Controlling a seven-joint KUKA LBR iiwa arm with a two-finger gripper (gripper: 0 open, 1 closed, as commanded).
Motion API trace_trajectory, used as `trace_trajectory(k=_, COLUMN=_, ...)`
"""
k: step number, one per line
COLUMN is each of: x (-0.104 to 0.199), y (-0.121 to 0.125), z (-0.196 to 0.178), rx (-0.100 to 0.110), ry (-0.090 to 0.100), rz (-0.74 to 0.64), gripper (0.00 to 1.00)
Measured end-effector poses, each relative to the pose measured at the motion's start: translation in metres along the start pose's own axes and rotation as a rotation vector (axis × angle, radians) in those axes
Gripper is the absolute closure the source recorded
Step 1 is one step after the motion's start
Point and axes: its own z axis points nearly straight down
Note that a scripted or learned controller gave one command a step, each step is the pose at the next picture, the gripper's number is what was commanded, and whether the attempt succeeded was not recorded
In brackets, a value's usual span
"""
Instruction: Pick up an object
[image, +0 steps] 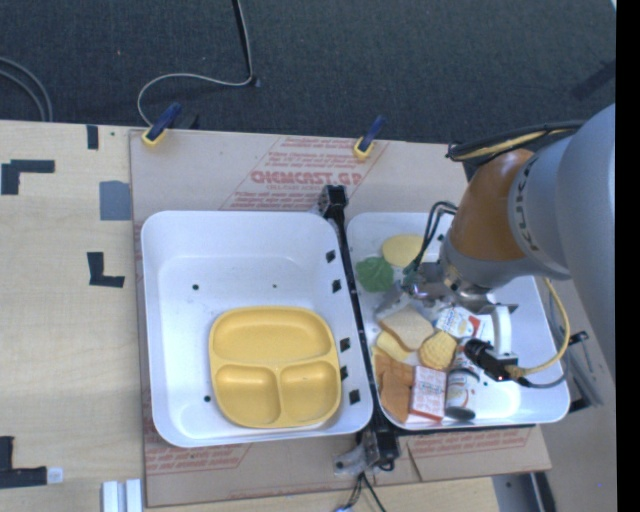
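"Where is the round yellow ridged cracker toy?"

"In the right white bin, amid play food, below the grey arm's gripper. It looks light, stiff. Pinch its edges. The grip cannot be told."

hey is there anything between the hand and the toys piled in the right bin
Nothing visible separates them: the hand is already down in the right bin, at the pile beside the green item and bread slice. The arm's wrist hides the exact contact.
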Motion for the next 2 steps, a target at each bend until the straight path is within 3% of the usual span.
trace_trajectory(k=1, x=0.001, y=0.041, z=0.008, rx=-0.015, ry=-0.004, rz=-0.003, gripper=0.0)
trace_trajectory(k=2, x=-0.007, y=0.101, z=0.008, rx=-0.015, ry=-0.004, rz=-0.005, gripper=0.0)
